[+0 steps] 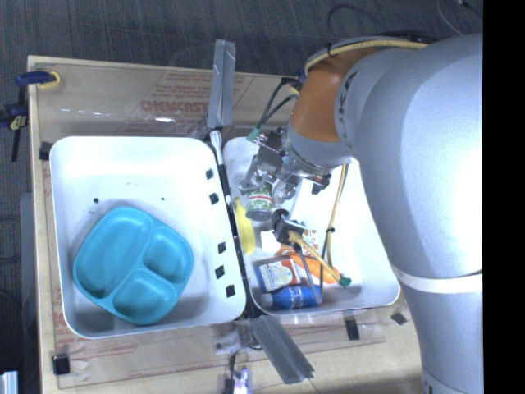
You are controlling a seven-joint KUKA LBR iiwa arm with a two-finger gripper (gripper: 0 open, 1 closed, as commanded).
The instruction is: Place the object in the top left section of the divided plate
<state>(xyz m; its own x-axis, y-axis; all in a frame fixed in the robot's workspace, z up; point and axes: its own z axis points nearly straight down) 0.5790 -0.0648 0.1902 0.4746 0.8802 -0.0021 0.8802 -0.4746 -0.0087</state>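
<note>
- Gripper [267,183] is down in the right bin [373,245], near its left wall; honestly can't tell how the claw stands.
- Blue divided plate [131,263] sits in the left bin [123,158], toward the front-left corner.
- Cluttered objects [287,273] piled at the right bin's front edge.

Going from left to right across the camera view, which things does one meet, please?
Blue clamp → left bin → blue divided plate → yellow object → gripper → orange band → grey arm.

Bright, even light; soft shadows in bins [123,158] (slight glare), pic sharp.
</note>
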